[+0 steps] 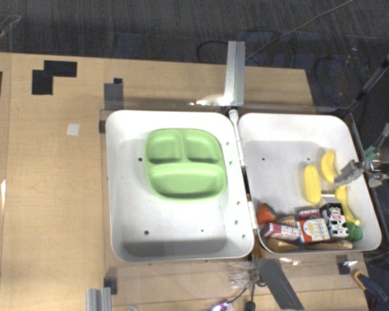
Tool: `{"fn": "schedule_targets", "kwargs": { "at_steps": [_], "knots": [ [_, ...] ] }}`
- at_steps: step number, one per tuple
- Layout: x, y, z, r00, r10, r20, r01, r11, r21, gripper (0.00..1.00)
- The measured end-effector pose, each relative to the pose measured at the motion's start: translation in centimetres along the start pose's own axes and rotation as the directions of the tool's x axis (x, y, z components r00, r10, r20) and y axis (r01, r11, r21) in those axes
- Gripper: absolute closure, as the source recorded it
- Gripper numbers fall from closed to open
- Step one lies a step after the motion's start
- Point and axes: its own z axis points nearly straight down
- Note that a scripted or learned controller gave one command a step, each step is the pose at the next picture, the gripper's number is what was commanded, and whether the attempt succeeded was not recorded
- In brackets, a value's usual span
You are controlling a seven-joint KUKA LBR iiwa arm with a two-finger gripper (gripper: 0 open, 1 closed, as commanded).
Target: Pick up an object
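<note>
The gripper [347,171] was low over the right bin [279,135], touching the banana [329,165], but I could not tell if its fingers were wide or shut. The banana looked light, smooth and a bit slippery, so its middle seemed the best place to grab. That bin also held corn [311,182] and small boxes [314,227]; the left bin [126,186] held 1 green plate [183,162].

Grey metal fingers [347,171], small green marking near wrist.
</note>
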Motion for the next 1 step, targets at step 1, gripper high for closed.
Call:
{"fn": "schedule_targets", "kwargs": {
  "at_steps": [1],
  "knots": [
    [-1.09, -0.08, 12.87, 1.000, -0.007, 0.000, 0.007, 1.000, 0.000, 0.00]
  ]
}}
